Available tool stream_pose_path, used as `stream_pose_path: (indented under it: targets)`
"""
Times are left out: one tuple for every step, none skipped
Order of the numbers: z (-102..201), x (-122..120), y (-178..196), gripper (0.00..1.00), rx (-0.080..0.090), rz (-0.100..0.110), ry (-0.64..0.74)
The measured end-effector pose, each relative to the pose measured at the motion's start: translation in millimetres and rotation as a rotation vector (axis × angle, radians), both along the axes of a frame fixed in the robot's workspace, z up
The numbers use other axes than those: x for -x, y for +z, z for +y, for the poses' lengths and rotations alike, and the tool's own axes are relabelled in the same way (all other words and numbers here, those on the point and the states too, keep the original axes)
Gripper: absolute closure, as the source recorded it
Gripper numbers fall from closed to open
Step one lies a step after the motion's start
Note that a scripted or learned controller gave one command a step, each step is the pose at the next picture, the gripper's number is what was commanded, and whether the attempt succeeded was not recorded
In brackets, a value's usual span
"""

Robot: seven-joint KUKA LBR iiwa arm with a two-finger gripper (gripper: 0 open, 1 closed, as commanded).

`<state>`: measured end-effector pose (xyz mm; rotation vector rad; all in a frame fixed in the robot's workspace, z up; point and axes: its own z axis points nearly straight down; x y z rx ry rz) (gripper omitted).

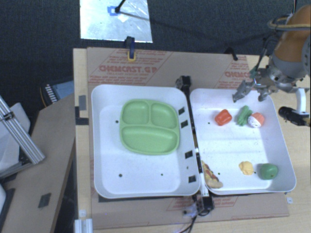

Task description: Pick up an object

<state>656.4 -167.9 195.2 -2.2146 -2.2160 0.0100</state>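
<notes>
Two shallow white bins sit side by side on the desk, which is covered under them by a brown cardboard sheet printed with red lettering. The left bin holds a light green divided plate with three compartments, lying flat toward the bin's far half. The right bin carries the loose objects. Toward its far side lie an orange-red piece, just right of it a green leafy piece, and touching that on its right a white and orange piece. In the near right corner a small yellow piece lies just beside a round dark green piece. At the near left corner, against the seam between the two bins, rests a yellowish and brown piece. The arm reaches in from the right, with its orange band showing above the grey wrist. The gripper hangs above the far part of the right bin, above and slightly beyond the green leafy piece, with its two fingers spread apart and nothing between them. It is apart from all the objects. Beyond the bins, a silvery square sheet lies on the dark floor, and a yellow clamp sits at the far edge of the cardboard.
</notes>
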Motion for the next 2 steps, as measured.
stream_pose_path:
  targets:
    - [0.4,-3.0,7.9,0.00,0.002,-0.012,0.002]
    - [5.7,-9.3,-36.6,0.00,0.002,-0.011,0.005]
